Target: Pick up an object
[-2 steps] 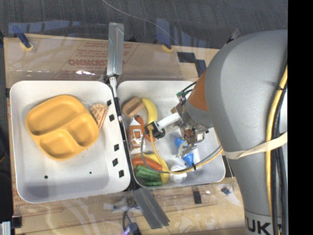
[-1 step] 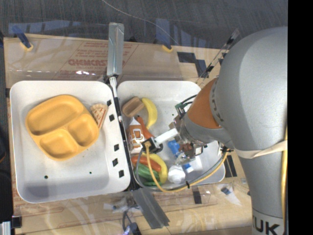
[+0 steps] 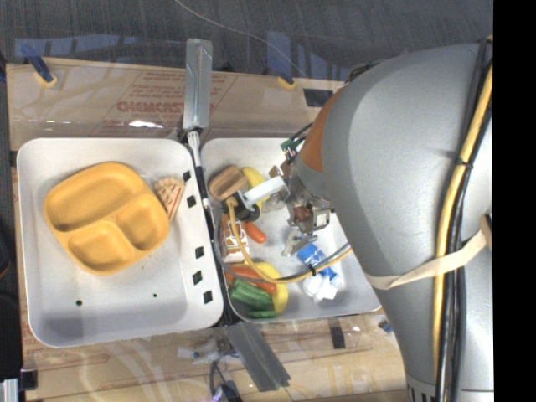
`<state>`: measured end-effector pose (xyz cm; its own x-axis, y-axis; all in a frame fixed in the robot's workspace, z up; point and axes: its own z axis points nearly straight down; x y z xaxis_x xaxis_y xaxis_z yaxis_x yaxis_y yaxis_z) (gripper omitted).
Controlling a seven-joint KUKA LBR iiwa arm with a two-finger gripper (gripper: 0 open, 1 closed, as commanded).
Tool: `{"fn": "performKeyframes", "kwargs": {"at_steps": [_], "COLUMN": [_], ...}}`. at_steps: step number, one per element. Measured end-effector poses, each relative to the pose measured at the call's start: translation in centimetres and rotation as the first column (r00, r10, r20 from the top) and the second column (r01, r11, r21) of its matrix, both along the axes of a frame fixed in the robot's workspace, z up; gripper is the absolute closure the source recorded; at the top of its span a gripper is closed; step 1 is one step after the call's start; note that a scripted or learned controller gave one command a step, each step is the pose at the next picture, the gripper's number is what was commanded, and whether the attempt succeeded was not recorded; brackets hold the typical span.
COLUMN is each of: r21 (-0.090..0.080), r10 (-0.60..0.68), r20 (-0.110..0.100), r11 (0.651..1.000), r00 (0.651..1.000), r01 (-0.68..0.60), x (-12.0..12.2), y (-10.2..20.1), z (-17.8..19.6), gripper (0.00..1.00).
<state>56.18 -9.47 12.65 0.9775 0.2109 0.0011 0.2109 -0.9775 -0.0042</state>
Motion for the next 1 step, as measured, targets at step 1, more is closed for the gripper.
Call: {"fn": "performKeyframes", "kwargs": {"at_steps": [1], "r21": [-0.002], "r10": [-0.005], "r20": [-0.006], "r11": [1.0], "r00": [1.0], "r01": [0.005], "x": [-6.32], "y": [-2.04], "z": [1.43], "gripper": [0.0]}}
